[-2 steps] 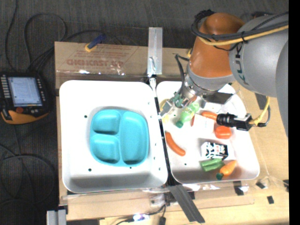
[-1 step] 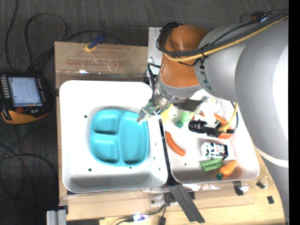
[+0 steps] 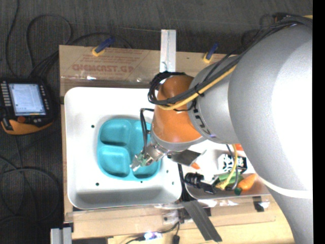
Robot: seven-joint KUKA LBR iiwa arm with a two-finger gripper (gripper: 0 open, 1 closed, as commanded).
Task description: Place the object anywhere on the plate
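Cardboard (image 3: 109,65) behind the bins bears unreadable reddish lettering; tool (image 3: 140,160) over teal plate (image 3: 119,146), grip state unclear.

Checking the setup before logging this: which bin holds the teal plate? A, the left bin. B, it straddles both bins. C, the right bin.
A: the teal plate lies wholly inside the left bin, with the gripper over the plate's right edge.

Bright even overhead light, glare on the white bin (image 3: 81,187), soft shadows, slightly soft focus.
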